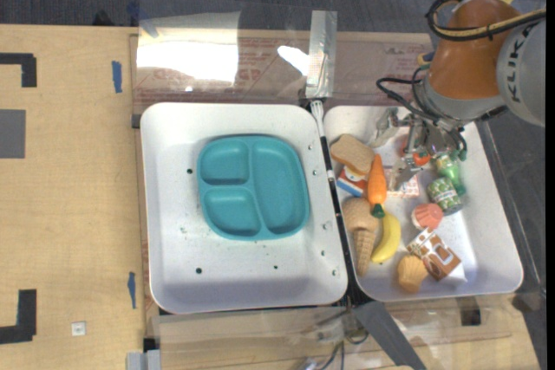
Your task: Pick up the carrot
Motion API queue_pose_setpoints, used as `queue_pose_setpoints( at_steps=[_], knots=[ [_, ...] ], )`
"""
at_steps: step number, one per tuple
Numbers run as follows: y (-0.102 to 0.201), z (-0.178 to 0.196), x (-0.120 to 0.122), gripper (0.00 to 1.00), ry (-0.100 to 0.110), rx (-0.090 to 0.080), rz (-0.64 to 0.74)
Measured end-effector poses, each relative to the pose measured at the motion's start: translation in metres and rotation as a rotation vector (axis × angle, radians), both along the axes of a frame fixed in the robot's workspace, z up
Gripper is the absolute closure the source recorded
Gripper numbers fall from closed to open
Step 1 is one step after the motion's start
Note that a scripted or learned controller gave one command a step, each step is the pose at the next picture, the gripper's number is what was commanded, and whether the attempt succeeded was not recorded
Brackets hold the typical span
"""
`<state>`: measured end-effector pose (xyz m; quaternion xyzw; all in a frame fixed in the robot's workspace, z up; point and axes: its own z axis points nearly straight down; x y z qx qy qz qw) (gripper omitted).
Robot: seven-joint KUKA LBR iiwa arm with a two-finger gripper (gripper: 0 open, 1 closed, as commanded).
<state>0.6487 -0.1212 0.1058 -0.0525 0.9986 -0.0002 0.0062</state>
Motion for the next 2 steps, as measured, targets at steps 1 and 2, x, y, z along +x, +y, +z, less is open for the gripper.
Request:
queue_pose_setpoints(
  at_steps=[1,2],
  knots=[
    [0.017,-0.016,-0.070,0.00,0.001,-0.003,0.083],
    [0.012,-0.016,-0.121,0.00,-0.003,-0.001,-0.042]
  ],
)
